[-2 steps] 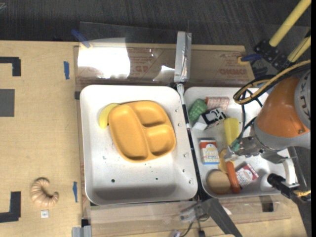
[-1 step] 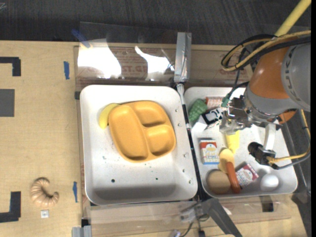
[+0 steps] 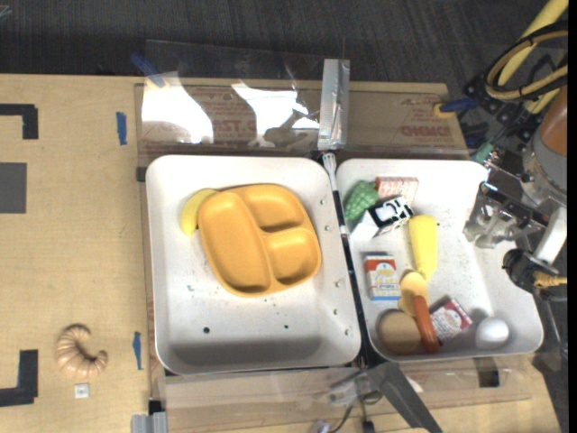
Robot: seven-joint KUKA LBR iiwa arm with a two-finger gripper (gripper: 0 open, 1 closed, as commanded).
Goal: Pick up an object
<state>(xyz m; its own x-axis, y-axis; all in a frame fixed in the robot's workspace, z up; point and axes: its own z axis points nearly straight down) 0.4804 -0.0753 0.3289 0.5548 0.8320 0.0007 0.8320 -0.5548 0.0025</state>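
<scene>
My gripper (image 3: 488, 226) hangs over the right edge of the right bin (image 3: 469, 174), above bare white floor, with nothing seen in it. The right bin holds a green item (image 3: 361, 198), a red and white box (image 3: 398, 188), a black and white item (image 3: 390, 215), a yellow cylinder (image 3: 422, 244), a small card box (image 3: 382, 276), an orange-red tool (image 3: 420, 312), a brown round piece (image 3: 397, 330), a red packet (image 3: 450, 317) and a white ball (image 3: 492, 332). The nearest of them, the yellow cylinder, lies left of the gripper.
The left bin (image 3: 171, 296) carries an orange divided plate (image 3: 260, 237) with a yellow piece (image 3: 189, 210) tucked under its left rim. A tan curled toy (image 3: 81, 350) lies on the bench at the lower left. Cables (image 3: 523, 57) hang at the upper right.
</scene>
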